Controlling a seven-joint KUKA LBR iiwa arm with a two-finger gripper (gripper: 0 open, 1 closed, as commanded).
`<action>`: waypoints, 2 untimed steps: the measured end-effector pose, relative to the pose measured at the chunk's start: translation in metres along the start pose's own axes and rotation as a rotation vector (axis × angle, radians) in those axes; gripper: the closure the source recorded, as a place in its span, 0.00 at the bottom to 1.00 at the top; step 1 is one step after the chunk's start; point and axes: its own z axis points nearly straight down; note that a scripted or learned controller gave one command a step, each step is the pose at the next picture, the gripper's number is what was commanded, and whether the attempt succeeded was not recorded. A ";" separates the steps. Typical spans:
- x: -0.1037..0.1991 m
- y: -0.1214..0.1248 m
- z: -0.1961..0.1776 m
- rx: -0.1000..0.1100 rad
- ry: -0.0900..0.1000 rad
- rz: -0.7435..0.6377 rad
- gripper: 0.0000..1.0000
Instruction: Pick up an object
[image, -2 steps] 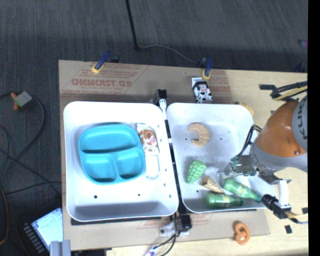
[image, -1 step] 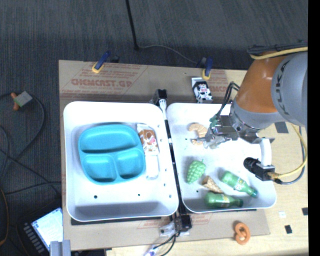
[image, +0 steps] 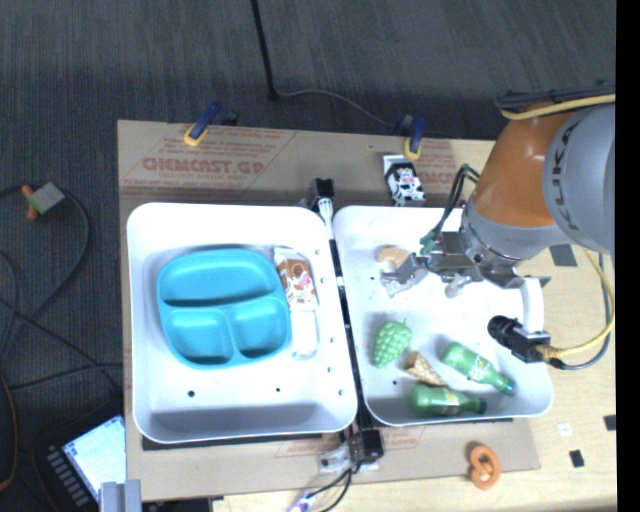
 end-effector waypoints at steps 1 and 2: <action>-0.030 -0.062 0.121 -0.001 0.001 0.002 0.00; -0.032 -0.060 0.110 -0.007 -0.005 0.003 1.00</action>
